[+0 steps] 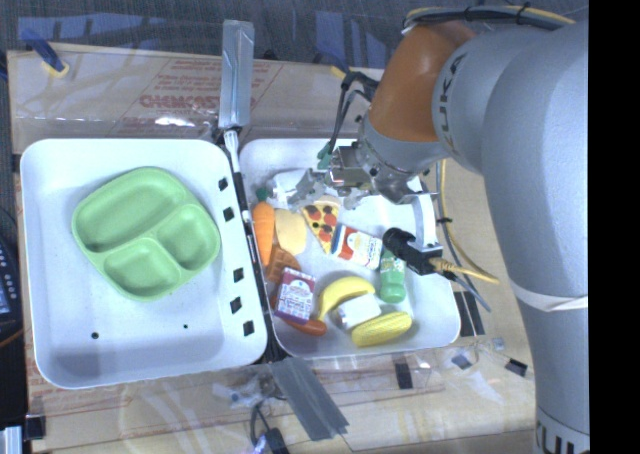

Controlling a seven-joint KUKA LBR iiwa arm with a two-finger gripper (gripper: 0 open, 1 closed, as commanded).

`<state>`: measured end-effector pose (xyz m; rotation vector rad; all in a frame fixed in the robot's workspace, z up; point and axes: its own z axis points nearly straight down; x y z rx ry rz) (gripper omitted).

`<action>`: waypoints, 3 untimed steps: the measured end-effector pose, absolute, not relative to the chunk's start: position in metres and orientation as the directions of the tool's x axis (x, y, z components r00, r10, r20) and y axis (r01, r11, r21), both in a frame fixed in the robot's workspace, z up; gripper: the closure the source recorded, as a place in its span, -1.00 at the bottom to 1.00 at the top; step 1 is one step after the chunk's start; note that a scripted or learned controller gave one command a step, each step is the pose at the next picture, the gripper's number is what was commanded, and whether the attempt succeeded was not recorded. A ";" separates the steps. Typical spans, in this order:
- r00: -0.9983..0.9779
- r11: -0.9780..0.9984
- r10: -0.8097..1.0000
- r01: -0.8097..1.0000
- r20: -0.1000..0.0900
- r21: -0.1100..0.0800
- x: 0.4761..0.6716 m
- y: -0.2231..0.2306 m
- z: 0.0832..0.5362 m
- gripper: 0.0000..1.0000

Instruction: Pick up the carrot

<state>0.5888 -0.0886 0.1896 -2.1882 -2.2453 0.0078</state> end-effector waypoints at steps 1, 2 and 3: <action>0.091 -0.091 0.996 0.996 0.000 -0.013 0.494 -0.041 0.189 -1.00; 0.210 -0.210 0.978 0.978 -0.003 -0.009 0.486 0.029 0.197 -1.00; 0.462 -0.462 0.887 0.887 -0.005 -0.007 0.486 -0.001 0.188 -1.00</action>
